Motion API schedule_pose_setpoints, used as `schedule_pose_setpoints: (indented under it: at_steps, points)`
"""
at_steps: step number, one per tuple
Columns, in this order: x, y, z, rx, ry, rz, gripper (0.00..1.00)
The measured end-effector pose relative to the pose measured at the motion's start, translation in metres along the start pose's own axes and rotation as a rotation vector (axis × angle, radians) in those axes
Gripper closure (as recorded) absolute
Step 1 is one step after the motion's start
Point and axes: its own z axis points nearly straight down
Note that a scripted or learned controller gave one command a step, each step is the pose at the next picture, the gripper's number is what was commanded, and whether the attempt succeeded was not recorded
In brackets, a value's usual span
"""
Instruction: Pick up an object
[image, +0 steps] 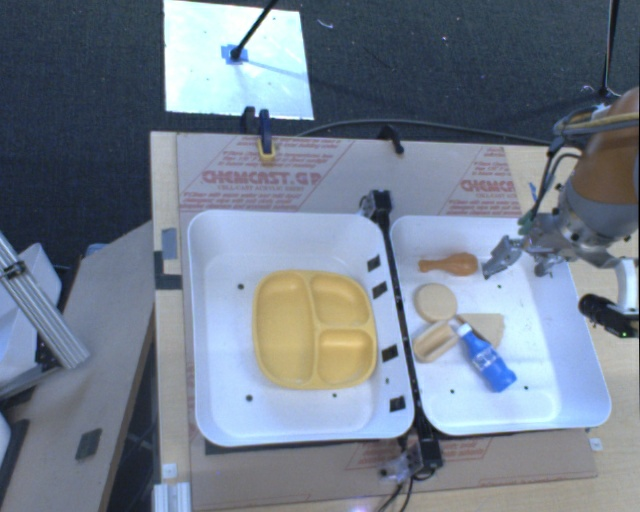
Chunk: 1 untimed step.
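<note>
Here, your pickable items cluster in the right bin (560, 400).
The blue bottle (487, 361) touches the wedge (484, 325); gripper (525, 256) hovers over the far edge, and I cannot tell its state.

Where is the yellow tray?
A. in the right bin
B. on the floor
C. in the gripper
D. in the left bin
D: the yellow tray lies flat in the left bin, while the blue bottle and the other small things lie in the right bin.
</note>
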Motion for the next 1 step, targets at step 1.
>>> schedule_pose_setpoints:
  at_steps: [1]
  points:
    - [0.0004,0.003,-0.0081,-0.013,-0.002,-0.003,0.0]
